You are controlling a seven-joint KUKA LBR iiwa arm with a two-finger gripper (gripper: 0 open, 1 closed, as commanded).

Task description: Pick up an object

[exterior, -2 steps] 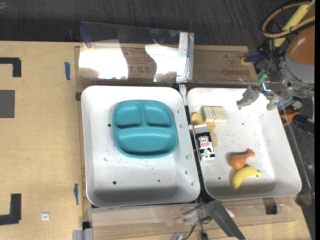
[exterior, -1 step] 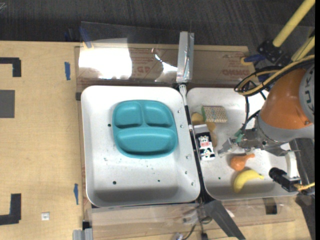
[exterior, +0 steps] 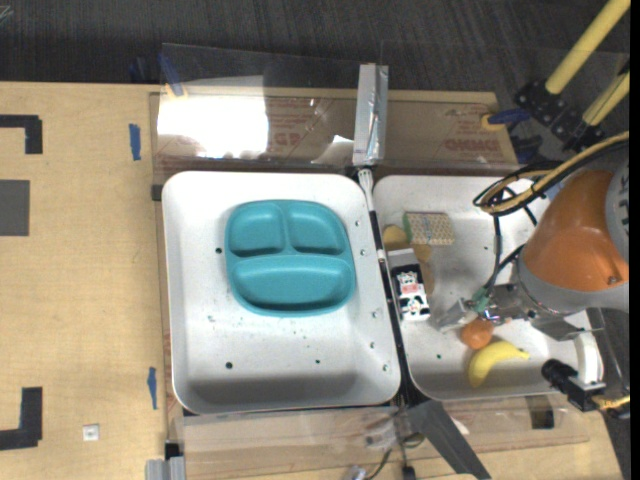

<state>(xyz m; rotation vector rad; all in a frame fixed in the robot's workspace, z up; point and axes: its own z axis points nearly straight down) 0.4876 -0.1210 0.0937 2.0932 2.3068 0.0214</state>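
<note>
My gripper (exterior: 472, 314) is low in the right bin (exterior: 450, 193), at the end of the grey arm with its orange band (exterior: 572, 244). Directly under and touching its tip lies a small orange object (exterior: 479, 335). A yellow banana (exterior: 496, 360) rests just in front of that, near the bin's front wall. A small black and white box (exterior: 409, 290) lies to the left of the gripper by the divider. At the back of this bin sit a tan speckled block (exterior: 431, 228) and a yellowish round piece (exterior: 395, 236).
The left bin (exterior: 200, 298) holds a teal divided plate (exterior: 290, 255). Black and yellow cables (exterior: 512, 190) loop over the right bin's back right corner. A clear panel and a metal post (exterior: 369, 113) stand behind the bins.
</note>
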